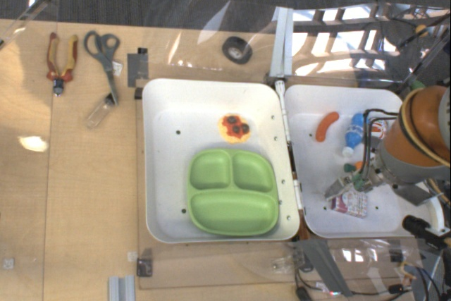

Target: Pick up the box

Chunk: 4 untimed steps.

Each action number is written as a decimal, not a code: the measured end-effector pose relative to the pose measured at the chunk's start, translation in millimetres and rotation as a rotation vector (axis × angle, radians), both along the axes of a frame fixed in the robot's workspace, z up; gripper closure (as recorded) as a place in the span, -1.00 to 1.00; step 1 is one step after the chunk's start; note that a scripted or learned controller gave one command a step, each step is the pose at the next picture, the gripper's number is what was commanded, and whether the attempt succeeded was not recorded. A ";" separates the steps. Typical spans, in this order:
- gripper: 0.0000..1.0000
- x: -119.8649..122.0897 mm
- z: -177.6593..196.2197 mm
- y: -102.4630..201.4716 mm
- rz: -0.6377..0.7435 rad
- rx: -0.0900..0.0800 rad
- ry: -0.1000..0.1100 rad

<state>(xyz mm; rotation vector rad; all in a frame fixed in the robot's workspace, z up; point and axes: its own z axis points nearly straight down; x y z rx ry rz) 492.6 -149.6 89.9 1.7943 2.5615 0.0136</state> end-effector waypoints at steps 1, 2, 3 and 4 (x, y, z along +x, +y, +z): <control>-1.00 -0.2 -0.4 -23.2 -0.114 0.000 0.000; -1.00 -0.8 -0.2 -16.9 -0.062 -0.006 -0.001; -1.00 -0.8 -0.2 -17.1 -0.061 -0.005 -0.001; 1.00 3.2 12.1 -17.2 -0.056 -0.009 -0.012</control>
